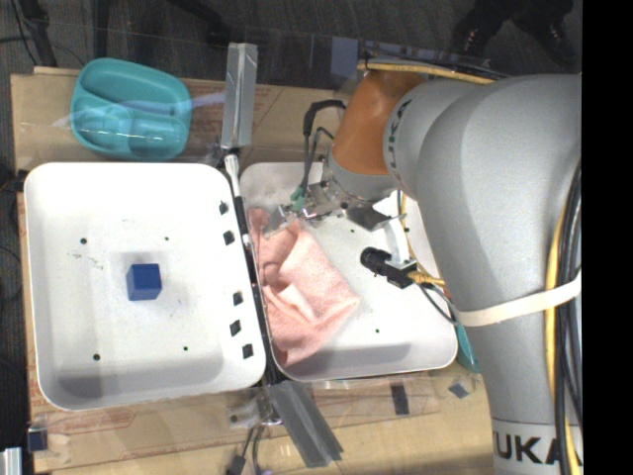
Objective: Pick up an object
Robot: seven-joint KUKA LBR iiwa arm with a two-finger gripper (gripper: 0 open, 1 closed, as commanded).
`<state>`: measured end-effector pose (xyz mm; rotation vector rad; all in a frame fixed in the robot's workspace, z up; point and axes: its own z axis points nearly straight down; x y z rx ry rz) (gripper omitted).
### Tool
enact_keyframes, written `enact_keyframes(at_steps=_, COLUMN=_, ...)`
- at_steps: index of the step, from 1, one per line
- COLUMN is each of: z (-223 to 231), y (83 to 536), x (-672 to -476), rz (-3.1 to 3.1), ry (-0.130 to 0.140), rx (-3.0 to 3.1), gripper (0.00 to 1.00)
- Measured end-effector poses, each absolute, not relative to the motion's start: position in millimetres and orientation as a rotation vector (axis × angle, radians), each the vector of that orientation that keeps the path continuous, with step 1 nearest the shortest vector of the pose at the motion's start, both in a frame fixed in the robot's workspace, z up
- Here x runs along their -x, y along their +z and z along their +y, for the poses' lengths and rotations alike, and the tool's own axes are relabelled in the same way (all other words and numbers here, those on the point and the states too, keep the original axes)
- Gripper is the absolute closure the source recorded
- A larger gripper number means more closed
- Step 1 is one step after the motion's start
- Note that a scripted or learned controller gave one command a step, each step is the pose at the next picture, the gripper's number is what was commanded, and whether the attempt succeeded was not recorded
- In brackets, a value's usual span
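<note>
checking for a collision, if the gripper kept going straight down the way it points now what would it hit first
Most likely the pink cloth: the gripper sits at the cloth's upper edge in the right bin. Depth is unclear from above, so it may already touch.

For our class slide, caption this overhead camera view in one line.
KUKA arm's gripper at a pink cloth in the right bin; blue cube in left bin.

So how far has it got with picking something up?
Done: the arm has reached into the right bin, with the gripper down at the pink cloth's top edge. In hand: nothing visibly lifted. Left: grasping and raising something. The blue cube sits untouched in the left bin.
</note>
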<state>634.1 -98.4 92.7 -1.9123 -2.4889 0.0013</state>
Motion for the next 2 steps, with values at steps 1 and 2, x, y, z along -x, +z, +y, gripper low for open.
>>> enact_keyframes(at_steps=1, z=-99.6, y=91.6, x=-619.1, rz=-2.580, ry=0.003, rx=1.784, gripper=0.00)
enact_keyframes(at_steps=2, z=-98.1, y=102.0, x=-619.7, rz=-2.583, ry=0.003, rx=1.777, gripper=1.00)
